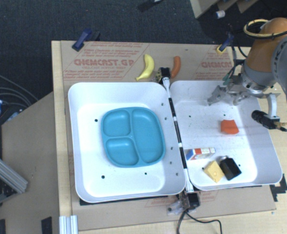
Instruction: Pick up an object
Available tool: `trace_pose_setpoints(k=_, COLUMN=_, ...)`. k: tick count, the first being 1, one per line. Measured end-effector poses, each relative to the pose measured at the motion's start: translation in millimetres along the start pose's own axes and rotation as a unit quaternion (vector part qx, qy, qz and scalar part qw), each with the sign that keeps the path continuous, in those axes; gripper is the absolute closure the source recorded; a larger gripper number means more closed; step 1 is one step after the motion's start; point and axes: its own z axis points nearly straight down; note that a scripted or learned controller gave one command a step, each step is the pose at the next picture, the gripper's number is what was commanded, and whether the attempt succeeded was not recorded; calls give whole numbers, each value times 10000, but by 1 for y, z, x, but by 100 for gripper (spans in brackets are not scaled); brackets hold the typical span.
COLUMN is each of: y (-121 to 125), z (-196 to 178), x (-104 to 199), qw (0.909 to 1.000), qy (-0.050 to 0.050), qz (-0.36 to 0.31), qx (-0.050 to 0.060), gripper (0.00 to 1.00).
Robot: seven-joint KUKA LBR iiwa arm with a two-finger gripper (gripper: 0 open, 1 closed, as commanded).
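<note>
yellow wedge [213, 171] and black block [230, 168] near table's front edge. pincer [227, 94] at right bin's far edge, grip unreadable. approach step; next, lowering onto orange block [229, 126].

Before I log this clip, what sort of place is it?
Probably a robotics lab test bench: two white bins on a cardboard-covered board, toy food such as a banana, and loose cables on dark carpet.

Arm [270, 57]: grey rounded casing, smooth, bulbous joint housing. Orange band [275, 28] above wrist, glossy, dome-shaped. Yellow cable loop [254, 28] beside band. Wrist section narrows to pale grey flange. End effector [226, 94]: grey metal, thin angular fingers, light finish. Black cylindrical fitting [262, 118] on side bracket, white strut joining it to wrist. Thin dark cables along the wrist.
</note>
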Motion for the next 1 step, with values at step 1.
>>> trace_pose_setpoints(k=1, y=0, z=0, x=0, qw=10000, qy=-1, qz=-3, qx=-1, gripper=0)
